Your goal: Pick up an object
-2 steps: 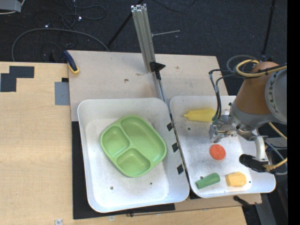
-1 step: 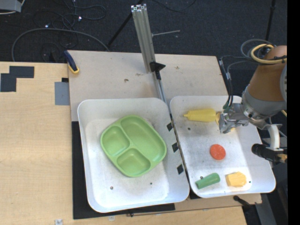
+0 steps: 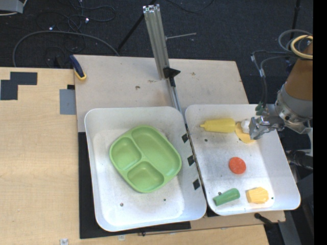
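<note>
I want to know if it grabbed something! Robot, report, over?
Tool low in right white bin, beside yellow plastic bottle. Grip unclear. Red round toy, green piece, yellow block lie apart. Nothing blocking.

even overhead light, soft shadows, white bins (image 3: pixel 102 137) slightly blown out, low-res, bg dark
</note>
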